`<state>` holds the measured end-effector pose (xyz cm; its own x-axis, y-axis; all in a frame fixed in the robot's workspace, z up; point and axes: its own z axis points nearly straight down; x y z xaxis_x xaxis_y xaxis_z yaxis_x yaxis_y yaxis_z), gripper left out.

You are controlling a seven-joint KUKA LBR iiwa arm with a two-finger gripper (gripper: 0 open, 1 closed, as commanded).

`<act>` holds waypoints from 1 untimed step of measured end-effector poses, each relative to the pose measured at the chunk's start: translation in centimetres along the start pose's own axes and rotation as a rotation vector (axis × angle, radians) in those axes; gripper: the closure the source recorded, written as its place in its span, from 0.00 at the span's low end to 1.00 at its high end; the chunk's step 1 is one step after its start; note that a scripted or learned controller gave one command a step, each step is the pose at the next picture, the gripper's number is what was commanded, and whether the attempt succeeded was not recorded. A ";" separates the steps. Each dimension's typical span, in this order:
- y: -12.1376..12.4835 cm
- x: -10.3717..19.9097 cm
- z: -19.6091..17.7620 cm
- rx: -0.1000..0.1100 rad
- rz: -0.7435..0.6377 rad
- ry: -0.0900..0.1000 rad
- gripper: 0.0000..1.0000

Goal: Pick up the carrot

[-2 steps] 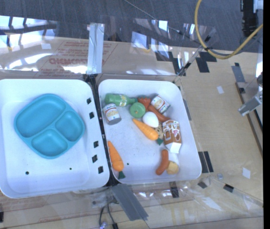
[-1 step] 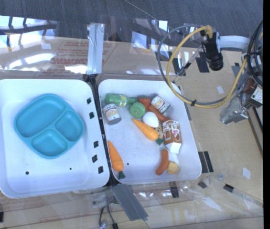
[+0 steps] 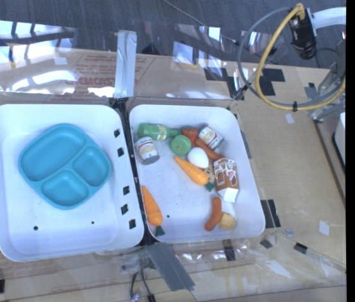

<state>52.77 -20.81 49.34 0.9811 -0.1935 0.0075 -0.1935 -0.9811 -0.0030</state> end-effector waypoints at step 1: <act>0.2 -0.5 14.7 0.005 0.001 -0.013 1.00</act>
<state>52.39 -20.89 34.67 0.9809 -0.1943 -0.0053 -0.1943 -0.9809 -0.0085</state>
